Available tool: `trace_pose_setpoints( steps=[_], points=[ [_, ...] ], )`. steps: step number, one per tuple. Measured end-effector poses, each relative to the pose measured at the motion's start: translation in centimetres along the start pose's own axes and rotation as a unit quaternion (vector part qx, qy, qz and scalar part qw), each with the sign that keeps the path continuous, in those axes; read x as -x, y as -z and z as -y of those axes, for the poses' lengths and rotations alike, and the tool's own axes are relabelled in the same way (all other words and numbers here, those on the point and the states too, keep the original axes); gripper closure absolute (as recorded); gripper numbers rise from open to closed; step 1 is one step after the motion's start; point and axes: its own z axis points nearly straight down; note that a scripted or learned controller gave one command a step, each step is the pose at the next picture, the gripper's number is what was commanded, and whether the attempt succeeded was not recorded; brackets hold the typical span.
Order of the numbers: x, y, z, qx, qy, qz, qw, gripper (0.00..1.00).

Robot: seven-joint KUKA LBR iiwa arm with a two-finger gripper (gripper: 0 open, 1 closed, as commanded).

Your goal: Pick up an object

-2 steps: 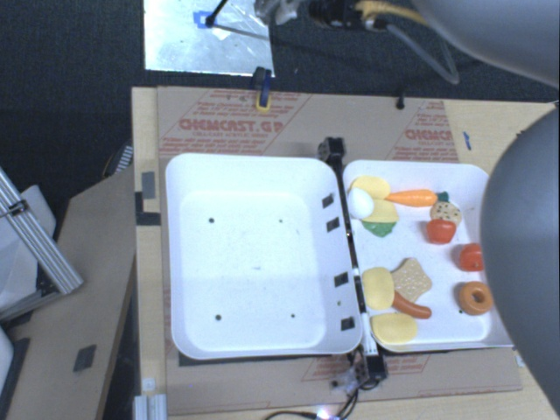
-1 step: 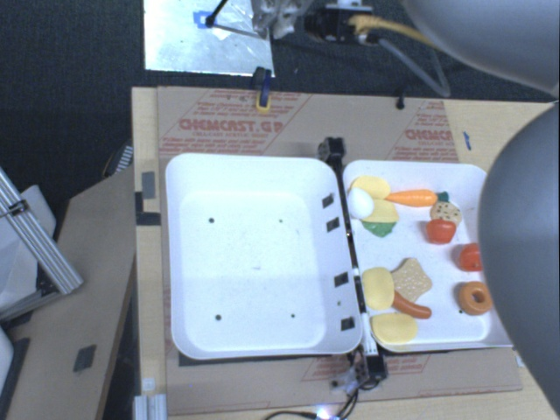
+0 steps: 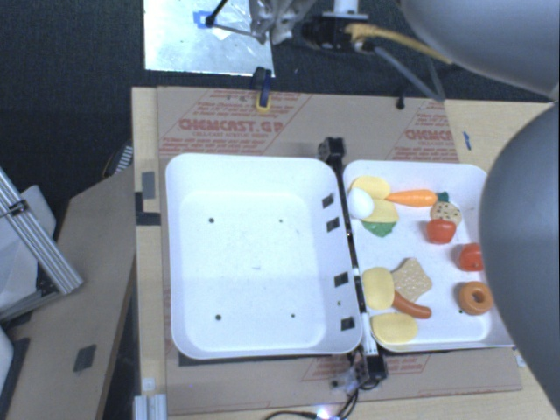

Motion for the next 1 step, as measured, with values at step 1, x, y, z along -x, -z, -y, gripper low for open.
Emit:
trace_pose_setpoints(
  steps=[1],
  points=[
    [0.0,-1.21,0.0,0.0,0.0,0.0,1.0,1.0]
  ],
)
